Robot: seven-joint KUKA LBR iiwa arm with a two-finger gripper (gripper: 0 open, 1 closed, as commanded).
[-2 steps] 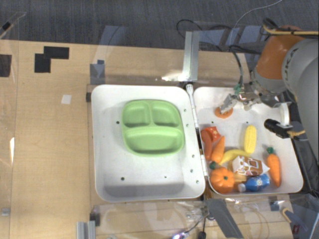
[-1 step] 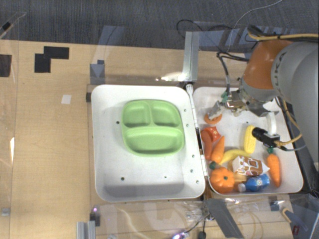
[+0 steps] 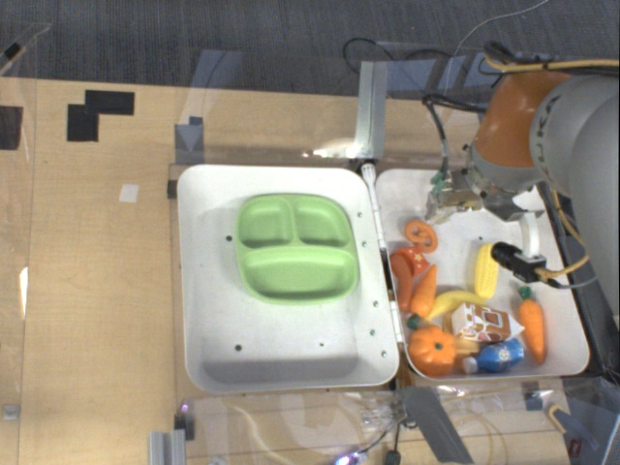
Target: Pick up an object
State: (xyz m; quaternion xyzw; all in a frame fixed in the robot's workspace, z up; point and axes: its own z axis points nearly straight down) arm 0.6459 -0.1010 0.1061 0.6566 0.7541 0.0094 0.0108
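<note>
**Pincer poised over the toy bin's far end, orange slice just below it**

Pincer (image 3: 442, 200) hangs at the far end of the right-hand shallow white bin (image 3: 578, 356), carried by the grey arm with the orange band (image 3: 542, 124) that reaches in from the right. Whether it is parted or closed cannot be told from this slanted overhead view; nothing is seen between its tips.

In the camera view, the nearest candidate is a small round orange slice-shaped toy (image 3: 420, 233), lying flat just toward the near side of the pincer, apart from it. Being round, it has no long axis to align with. Further toward the near end lie a yellow plastic corn cob (image 3: 485, 269), long axis running near-to-far, a small orange toy pumpkin (image 3: 431, 349) and an orange plastic carrot (image 3: 532, 327). The left white bin (image 3: 208, 356) holds a green three-compartment plate (image 3: 295, 248).

The coming move probably turns on a short shift toward the near side, then a descent onto the slice.
</note>
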